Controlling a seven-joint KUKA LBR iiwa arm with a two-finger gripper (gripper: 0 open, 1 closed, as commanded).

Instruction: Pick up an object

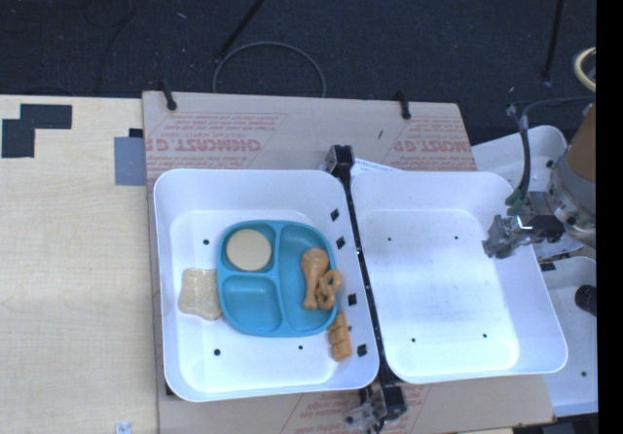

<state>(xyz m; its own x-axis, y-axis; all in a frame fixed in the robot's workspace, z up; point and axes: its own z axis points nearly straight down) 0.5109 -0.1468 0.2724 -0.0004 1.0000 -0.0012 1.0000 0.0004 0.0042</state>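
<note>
Two shallow white plastic bins sit side by side on a pale wooden counter (68,276), over a sheet of brown printed cardboard (292,135). The left bin (185,198) carries a blue three-compartment plastic tray (263,310). A round tan disc (247,249) lies in the tray's upper-left compartment, and a knobbly tan pretzel-like piece (319,277) fills its right compartment. A pale beige flat slab (201,293) lies just beside the tray's left edge, and a small orange-brown lump (339,336) lies at its lower-right corner. The grey hand (502,235) hangs over the right rim of the right bin (438,325).
</note>
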